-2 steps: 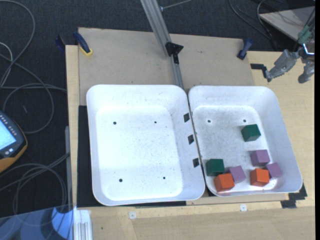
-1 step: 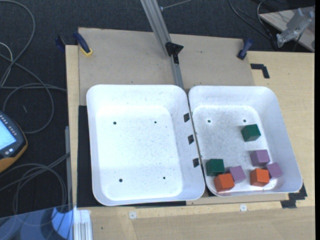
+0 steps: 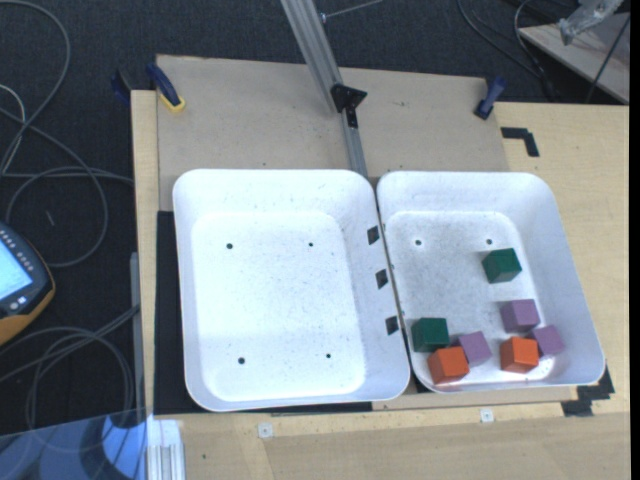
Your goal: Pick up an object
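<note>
- Blocks sitting in the right bin: green block lying alone mid-bin; second green block, orange block, purple block, another orange block and two more purple blocks crowding the near wall
- Likely handling as light, rigid cubes; flat opposite faces inviting a pinch
- Lone green block looking easiest; open floor lying around it; near cluster hugging the rim, leaving little finger room
- Left bin offering wide room
- Gripper state: cannot tell

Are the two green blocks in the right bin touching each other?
Apart. The camera view shows one green block higher in the right bin, the other green block lower left, bare white floor between.
</note>
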### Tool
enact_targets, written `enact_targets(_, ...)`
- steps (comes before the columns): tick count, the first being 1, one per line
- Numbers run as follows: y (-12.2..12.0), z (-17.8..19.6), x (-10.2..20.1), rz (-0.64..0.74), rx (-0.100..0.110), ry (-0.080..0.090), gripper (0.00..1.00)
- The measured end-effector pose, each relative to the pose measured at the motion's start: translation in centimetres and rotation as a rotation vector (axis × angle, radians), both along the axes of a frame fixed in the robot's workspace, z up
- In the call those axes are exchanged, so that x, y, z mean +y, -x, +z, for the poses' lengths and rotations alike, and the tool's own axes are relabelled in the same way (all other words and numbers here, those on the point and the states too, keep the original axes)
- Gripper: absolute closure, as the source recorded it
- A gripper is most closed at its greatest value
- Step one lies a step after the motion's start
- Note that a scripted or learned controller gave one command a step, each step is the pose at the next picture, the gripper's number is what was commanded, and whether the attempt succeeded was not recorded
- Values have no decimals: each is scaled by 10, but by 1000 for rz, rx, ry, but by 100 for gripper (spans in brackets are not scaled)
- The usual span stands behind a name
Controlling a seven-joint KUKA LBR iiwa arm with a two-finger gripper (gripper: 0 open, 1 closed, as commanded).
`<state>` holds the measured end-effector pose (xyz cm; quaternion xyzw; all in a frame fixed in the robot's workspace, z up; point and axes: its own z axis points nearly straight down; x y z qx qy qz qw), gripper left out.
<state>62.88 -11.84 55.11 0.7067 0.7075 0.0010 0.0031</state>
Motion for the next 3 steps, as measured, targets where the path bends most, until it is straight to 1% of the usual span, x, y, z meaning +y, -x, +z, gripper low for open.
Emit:
enact_targets(1, 45, -49, 31, 1, 12, -5, 0)
enact_targets(2, 7, 1, 34, 1, -3, 0, 0)
enact_targets(3, -46, -2, 31, 1, 4, -2, 0)
